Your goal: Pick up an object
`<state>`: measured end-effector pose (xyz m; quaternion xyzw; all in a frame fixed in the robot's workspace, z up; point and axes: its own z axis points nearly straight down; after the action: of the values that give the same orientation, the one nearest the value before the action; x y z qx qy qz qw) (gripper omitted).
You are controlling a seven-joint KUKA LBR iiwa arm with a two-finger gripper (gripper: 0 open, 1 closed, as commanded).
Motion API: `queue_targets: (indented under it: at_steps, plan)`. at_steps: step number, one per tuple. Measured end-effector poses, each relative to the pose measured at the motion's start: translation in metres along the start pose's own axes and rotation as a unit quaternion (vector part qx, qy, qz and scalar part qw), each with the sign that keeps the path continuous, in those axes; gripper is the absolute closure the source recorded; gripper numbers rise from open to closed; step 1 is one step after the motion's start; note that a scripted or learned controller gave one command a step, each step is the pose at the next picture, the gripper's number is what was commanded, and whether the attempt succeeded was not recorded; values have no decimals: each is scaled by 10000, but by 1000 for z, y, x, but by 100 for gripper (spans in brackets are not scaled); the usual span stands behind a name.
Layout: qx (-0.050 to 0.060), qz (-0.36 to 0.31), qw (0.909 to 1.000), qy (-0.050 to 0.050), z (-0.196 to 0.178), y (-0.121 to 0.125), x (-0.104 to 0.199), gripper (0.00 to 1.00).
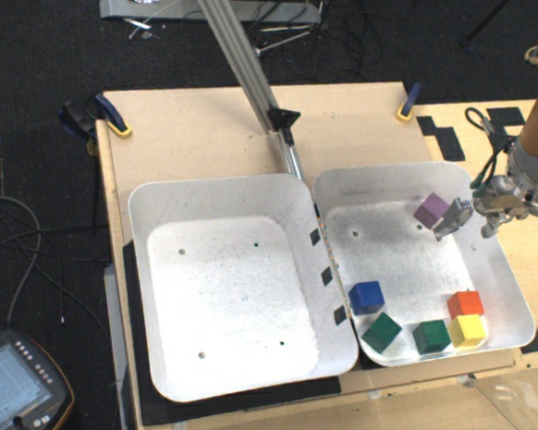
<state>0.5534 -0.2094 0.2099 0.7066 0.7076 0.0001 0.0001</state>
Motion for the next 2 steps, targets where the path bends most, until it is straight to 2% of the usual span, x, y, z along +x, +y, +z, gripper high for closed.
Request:
queue_targets:
  at_steps: [1, 2]
  plan:
    - [-33, -15, 10000, -13, -51, -6, 10, 0]
    - [22, -8, 10000, -1, 68, 45, -15, 0]
